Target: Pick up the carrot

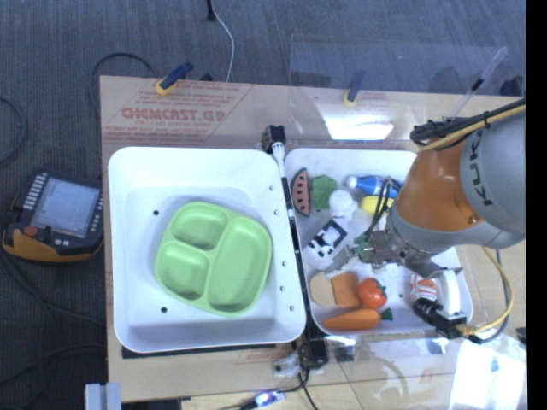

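Grey KUKA arm (500, 178), orange wrist band, black lettering, yellow-black cables

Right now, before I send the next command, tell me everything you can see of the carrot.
The carrot is a smooth orange toy, plastic by its look, tapering toward its left end. It lies flat along the near wall of the right bin, with a bit of green at its right end. The tomato sits just above it, apparently touching. Nothing grips it.

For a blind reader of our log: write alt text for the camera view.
The arm's hand hovers over the right bin, above a tomato and the carrot lying at the bin's near edge. The left bin holds a green divided tray.
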Motion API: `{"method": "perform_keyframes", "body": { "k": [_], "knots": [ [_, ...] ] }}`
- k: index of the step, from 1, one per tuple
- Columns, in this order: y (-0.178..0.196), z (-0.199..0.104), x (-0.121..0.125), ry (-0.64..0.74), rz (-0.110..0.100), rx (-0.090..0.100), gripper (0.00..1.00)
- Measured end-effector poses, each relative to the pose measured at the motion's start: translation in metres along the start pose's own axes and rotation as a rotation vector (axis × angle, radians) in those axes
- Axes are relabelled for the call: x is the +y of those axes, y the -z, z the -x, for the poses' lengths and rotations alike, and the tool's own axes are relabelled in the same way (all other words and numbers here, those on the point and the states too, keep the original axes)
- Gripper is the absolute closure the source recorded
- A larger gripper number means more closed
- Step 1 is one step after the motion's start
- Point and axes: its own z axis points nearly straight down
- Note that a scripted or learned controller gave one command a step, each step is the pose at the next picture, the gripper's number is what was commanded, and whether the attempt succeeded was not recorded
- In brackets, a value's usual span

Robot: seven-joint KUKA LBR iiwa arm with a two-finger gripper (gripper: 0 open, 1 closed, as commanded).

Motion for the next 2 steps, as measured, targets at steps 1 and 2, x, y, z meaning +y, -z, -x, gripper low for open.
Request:
{"method": "perform_keyframes", "body": {
  "k": [1,2],
  "knots": [
    [-0.0308,0.0125,-0.0047,-0.175,0.040,-0.007,0.00],
    [-0.0334,0.0093,-0.0052,-0.222,0.042,-0.013,0.00]
  ]
}}
